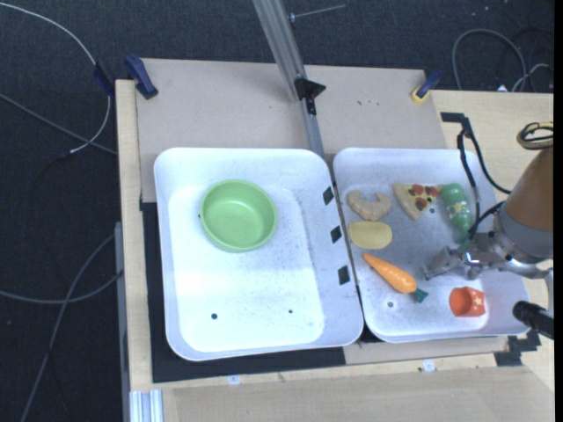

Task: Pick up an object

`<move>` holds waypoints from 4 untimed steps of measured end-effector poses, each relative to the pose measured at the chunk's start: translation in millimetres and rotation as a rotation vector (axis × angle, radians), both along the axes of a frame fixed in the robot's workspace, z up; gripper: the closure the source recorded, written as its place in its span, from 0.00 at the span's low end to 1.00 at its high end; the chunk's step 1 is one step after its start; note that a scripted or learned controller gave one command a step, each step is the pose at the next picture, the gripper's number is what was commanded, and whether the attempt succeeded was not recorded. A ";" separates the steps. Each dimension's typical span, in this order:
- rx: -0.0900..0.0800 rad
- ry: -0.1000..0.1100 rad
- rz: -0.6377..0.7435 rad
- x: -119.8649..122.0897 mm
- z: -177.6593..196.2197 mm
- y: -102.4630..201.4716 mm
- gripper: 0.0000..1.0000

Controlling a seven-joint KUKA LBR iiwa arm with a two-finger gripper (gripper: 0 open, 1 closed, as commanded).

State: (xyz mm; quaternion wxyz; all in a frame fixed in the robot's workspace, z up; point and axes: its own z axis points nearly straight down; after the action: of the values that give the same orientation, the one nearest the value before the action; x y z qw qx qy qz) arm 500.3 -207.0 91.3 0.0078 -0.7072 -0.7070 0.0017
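The hand [450, 264] hangs low in the right bin [387, 315], between the carrot [391, 273] and a small orange-red toy [467, 301]; whether it is spread or closed cannot be told, since the view blurs there. The carrot looks like light, stiff, smooth plastic, likely slippery, so gripping across its thick middle seems safest. The pizza slice [415, 197], a green item [456, 202] and two tan pieces lie near, leaving modest room. The left bin [246, 315] holds a green bowl [237, 214] on the wooden surface [220, 104].
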 end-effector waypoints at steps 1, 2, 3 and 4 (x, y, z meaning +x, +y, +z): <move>-0.002 -0.010 0.000 2.7 16.4 -0.5 1.00; -0.010 -0.022 0.002 12.6 79.6 0.1 1.00; -0.010 -0.022 0.002 11.0 126.3 1.1 1.00; -0.011 -0.024 0.003 12.9 183.2 1.0 1.00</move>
State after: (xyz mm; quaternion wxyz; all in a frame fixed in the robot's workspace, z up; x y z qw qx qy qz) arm 513.2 -206.0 274.5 -0.0044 -0.7063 -0.7079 -0.0031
